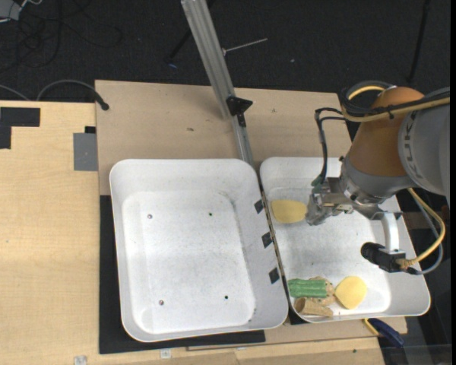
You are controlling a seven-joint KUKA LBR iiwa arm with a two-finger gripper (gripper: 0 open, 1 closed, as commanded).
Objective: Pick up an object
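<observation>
At the near edge of the right bin [410,304] lies a small cluster: a green object [307,287], a tan scrap [316,306] just below it, and a round yellow piece [351,292] touching or nearly touching them at the right. None of these three is being handled. The left bin [129,204] sits alongside, its floor speckled, with the two bins meeting at a shared rim fitted with dark clips.

Farther back in the right bin, close to that shared rim, rests a pale yellow object [288,211], flat on the bin floor. The tool [318,211] is low in the bin just to its right, very near or perhaps touching its edge. It seems the most likely target, though that is a judgement. Whether the tool's jaws are apart or together I cannot tell; the wrist and its cabling hide them from this angle, and nothing is seen clamped in it.

As for the task, the reach looks done, but the pick itself is not: every object lies on the bin floor, so grasping and lifting remain.

Behind the tool rises the arm [384,147], orange band above the wrist, and beyond the bins an aluminium rail [211,55] slants across the wooden surface [159,120]
</observation>
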